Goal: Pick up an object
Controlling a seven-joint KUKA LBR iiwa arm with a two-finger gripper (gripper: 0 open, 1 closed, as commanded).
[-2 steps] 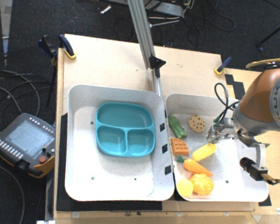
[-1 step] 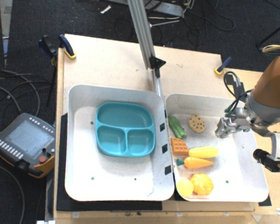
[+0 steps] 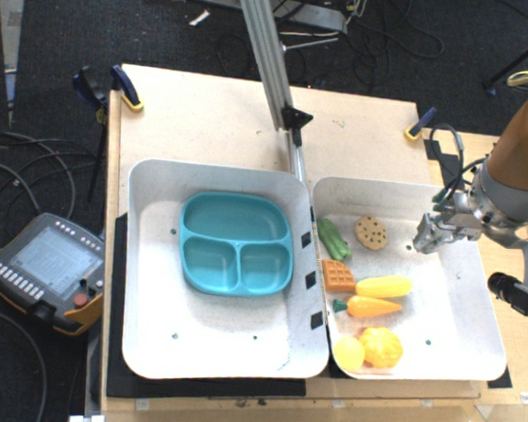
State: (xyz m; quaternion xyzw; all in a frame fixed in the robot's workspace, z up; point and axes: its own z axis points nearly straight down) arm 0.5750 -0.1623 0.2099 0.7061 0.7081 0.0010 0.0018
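- The grey two-finger gripper [image 3: 426, 240] hangs over the right shallow white plastic bin [image 3: 476, 311], near its back edge; whether its jaws stand wide or narrow cannot be told.
- Nearest the jaws, just to their left, lies the round tan speckled toy cookie [image 3: 371, 231], flat and disc-like, probably the easiest target.
- Further left lies the green ridged toy vegetable [image 3: 334, 239], long axis slanting toward the jaws' front-left.
- Forward-left of the jaws lie the orange waffle square [image 3: 337, 276], the smooth yellow corn-like piece [image 3: 383, 286] and the orange carrot-like piece [image 3: 373, 307], both lengthwise left-right.
- Farthest left sits the turquoise compartment tray [image 3: 237, 244].
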